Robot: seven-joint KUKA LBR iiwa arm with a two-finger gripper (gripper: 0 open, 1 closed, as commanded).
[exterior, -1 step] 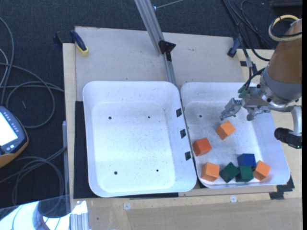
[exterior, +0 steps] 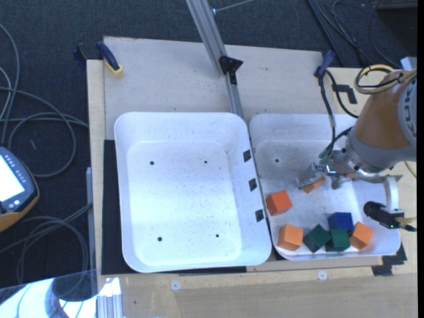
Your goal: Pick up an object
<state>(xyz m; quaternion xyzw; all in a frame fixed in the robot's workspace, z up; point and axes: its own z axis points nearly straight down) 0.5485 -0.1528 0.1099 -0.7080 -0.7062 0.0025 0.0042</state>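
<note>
Several small blocks lie in the right bin (exterior: 291, 144). One orange block (exterior: 279, 202) sits alone near the bin's left wall. Along the front wall sit another orange block (exterior: 290, 236), two green blocks (exterior: 317, 238) (exterior: 339, 240), a blue block (exterior: 340, 220) and a third orange block (exterior: 362, 236). My gripper (exterior: 319, 177) hangs over the middle of the right bin, up and to the right of the lone orange block and apart from it. I see no block in it. The arm's grey and orange wrist (exterior: 384, 128) covers the bin's right side.
The left bin (exterior: 179, 191) stands beside the right one. A slanted metal pole (exterior: 207, 25) runs from the top down to the gap between the bins. Blue clamps (exterior: 109, 57) (exterior: 324, 63) sit at the board's back corners. Cables lie on the floor around.
</note>
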